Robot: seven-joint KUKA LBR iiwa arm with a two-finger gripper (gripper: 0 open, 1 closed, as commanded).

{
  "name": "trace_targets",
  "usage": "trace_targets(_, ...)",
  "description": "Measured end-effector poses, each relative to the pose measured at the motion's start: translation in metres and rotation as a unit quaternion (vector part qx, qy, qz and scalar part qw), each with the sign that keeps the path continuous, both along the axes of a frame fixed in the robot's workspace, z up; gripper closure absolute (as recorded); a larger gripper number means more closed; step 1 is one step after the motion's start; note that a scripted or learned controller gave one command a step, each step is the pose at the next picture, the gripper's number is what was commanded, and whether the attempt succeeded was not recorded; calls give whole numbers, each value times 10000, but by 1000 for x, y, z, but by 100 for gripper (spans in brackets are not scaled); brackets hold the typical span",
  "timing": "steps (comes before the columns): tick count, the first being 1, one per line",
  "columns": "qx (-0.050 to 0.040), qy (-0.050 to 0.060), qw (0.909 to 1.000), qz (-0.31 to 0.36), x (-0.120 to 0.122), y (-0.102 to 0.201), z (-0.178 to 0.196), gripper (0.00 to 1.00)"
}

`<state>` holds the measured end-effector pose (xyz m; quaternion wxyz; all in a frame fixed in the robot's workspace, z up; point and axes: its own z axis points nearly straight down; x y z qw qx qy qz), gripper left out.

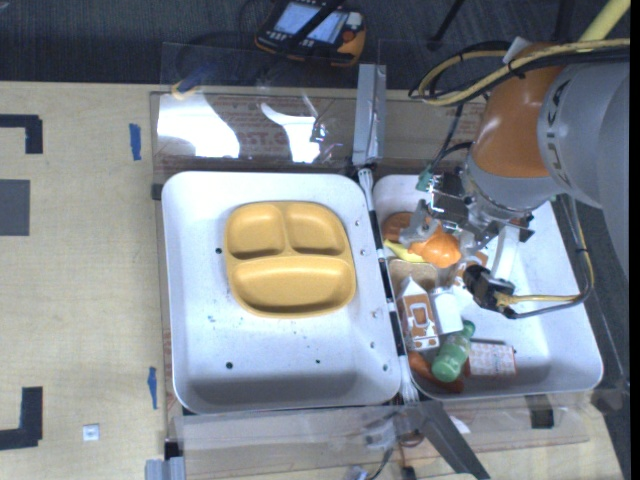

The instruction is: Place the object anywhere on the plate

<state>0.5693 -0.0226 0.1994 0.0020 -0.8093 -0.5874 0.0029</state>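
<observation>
- The object for this task is, as far as I can judge, one of the items lying in the right bin (570, 338), where the gripper (452, 236) is hanging low over the pile; which one is being aimed at I cannot tell.
- Right under the gripper an orange round thing (441, 251) is sitting, with a yellow piece (402, 253) just beside it on the side facing the other bin.
- Further toward the near rim from the gripper, a small carton (421, 318), a green bottle (453, 355) and a flat packet (490, 358) are lying close together, some touching.
- The plate (290, 258), yellow with three compartments, is resting in the left bin (200, 348), well apart from the gripper and across the divider between the bins; nothing is lying on it.
- The arm (540, 118) is reaching down from above the right bin, its orange band bending over the gripper.
- The fingers are hidden among wrist parts and clutter, so I cannot tell whether they are spread, pressed together or pinching something.
- Judging from this, the task is standing at its start: no object is sitting on the plate, and the lifting, the carrying across and the setting down all seem left to do.
</observation>
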Motion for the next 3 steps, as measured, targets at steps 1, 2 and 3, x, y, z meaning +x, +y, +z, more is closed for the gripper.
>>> trace_targets(1, 5, -21, 9976, 692, 15, 65, -16, 100)
trace_targets(2, 5, -23, 9976, 692, 15, 65, -15, 0)
trace_targets(3, 3, -52, 9764, 2160, 52, 127, 21, 0)
